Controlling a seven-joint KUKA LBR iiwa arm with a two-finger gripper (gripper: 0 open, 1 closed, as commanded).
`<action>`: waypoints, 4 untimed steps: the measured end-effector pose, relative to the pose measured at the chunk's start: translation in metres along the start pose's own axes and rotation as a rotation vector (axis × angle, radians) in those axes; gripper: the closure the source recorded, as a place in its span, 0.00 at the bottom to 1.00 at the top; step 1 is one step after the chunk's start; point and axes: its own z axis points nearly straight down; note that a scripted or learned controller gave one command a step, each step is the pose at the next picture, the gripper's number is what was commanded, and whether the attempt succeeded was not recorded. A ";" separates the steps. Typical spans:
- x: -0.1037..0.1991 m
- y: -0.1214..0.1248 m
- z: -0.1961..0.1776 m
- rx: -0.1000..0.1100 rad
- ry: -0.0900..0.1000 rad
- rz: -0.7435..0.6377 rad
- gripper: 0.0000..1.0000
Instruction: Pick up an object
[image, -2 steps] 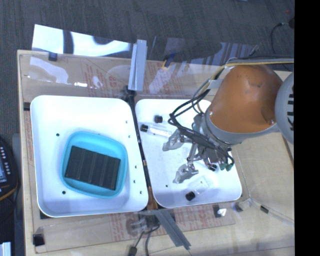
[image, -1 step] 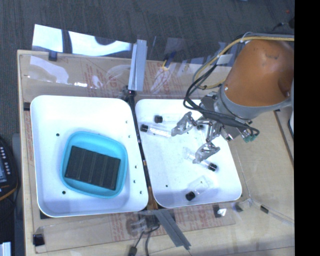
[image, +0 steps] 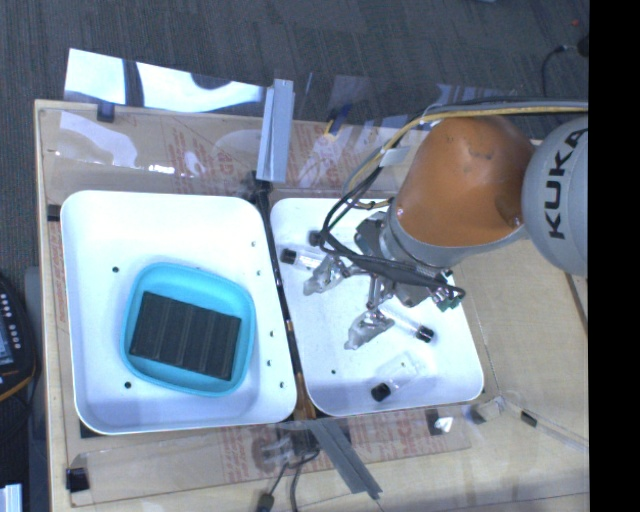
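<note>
Arm: a grey KUKA arm (image: 560, 190) with a broad orange band reached in from the right and hung over the right bin, wrist pointing down, which suited a straight descent onto something lying flat.
Bench: a pale wooden bench (image: 520, 330) carried both bins side by side (dark carpet-like floor showed beyond its far edge).
Left bin: a shallow white left bin (image: 90, 300) held a blue tray (image: 145, 290) near its middle, with a dark ribbed pad (image: 188, 333) lying flat inside; it probably sat there out of the arm's present reach, well apart from the gripper.
Right bin: a shallow white right bin (image: 330, 390) lay under the wrist, its floor mostly bare toward the near left corner.
Gripper: the gripper (image: 345, 305) hung low over the middle of the right bin, its two metal fingers (image: 322, 275) spread apart with nothing between them.
Cables: black and yellow cables (image: 360, 185) looped from the wrist toward the far edge, slack enough to let the wrist turn.
Clear item: a small clear object with a black cap (image: 392, 380) lay near the right bin's near edge, just beyond the fingers; it looked the likeliest thing to pick up, and was not yet grasped.
Other bits: a small dark piece (image: 290, 257) lay by the right bin's left wall, and another (image: 424, 334) near its right side; too small to identify.
</note>
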 end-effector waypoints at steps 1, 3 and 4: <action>-0.007 0.020 -0.141 0.004 -0.003 0.102 0.00; -0.043 -0.040 0.015 0.000 -0.001 -0.113 0.00; -0.007 -0.019 0.017 -0.001 0.000 -0.129 0.00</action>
